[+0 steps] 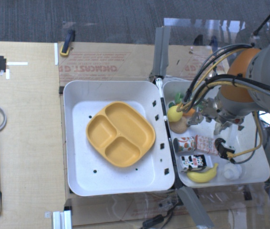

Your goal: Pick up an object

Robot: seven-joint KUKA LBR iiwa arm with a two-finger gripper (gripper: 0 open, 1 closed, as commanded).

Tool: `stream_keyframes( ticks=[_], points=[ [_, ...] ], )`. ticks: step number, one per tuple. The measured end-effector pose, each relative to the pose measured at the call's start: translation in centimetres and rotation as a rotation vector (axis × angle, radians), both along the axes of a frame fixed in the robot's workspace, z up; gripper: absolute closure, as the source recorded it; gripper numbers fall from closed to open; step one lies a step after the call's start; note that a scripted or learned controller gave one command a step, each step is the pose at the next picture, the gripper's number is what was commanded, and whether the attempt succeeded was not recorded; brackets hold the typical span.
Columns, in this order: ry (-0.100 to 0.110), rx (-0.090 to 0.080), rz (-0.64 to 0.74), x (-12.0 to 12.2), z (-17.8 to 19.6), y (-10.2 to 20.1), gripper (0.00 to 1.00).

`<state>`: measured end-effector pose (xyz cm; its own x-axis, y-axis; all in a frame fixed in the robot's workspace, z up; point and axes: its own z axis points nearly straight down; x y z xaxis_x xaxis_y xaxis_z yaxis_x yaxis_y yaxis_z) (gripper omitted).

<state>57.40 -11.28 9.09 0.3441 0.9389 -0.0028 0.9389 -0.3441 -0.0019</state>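
Note:
The right bin (264, 173) holds several small objects. A yellow lemon (174, 112) lies by its left wall, with a brown round item (178, 126) just below it and a green item (179, 99) above. Toward the front lie a red-and-white carton (185, 143), a pink packet (205, 144), a black-and-white carton (193, 162) and a banana (202, 174). My gripper (226, 126) hangs over the middle of this bin, right of the lemon and above the pink packet. The wrist and cables hide its tip.
The left bin (73, 128) holds a yellow divided plate (120, 133). A pale, clear item (230, 171) lies at the right bin's front right. Black and yellow cables (206, 78) loop from the arm over the bin's back left. Cardboard lies behind the bins.

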Motion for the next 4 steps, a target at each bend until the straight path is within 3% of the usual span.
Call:
stream_keyframes(
  ticks=[1,2,3,4],
  points=[
    [-0.001,-0.002,-0.536,4.2,0.1,-7.4,0.00],
    [0.000,0.009,0.186,4.3,0.0,-9.0,0.00],
    [-0.003,0.001,0.635,3.9,0.2,-5.0,0.00],
    [-0.002,0.001,0.215,5.6,0.1,1.4,0.00]
  ],
)
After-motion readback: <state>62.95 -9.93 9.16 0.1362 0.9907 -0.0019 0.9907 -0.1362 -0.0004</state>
